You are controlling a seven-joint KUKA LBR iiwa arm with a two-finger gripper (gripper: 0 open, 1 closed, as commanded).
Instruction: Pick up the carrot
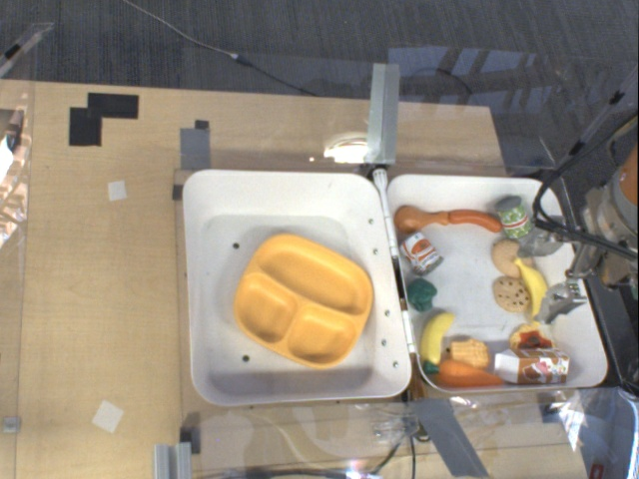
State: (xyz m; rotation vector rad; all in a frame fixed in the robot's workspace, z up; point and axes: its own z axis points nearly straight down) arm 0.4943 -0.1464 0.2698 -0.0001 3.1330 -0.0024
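We saw the carrot (469, 374) lying at the right bin's (469, 190) front edge. Gripper (561, 302) hovered near the right wall, fingers apart, nothing between them.

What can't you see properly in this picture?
- The gripper: small and blurry at the right bin's edge in the camera view, so its grip is unclear.
- The arm: cut off by the right edge.
- The carrot: its top edge is tucked against the corn.
- Labels on the can and the bottle: too small to read.
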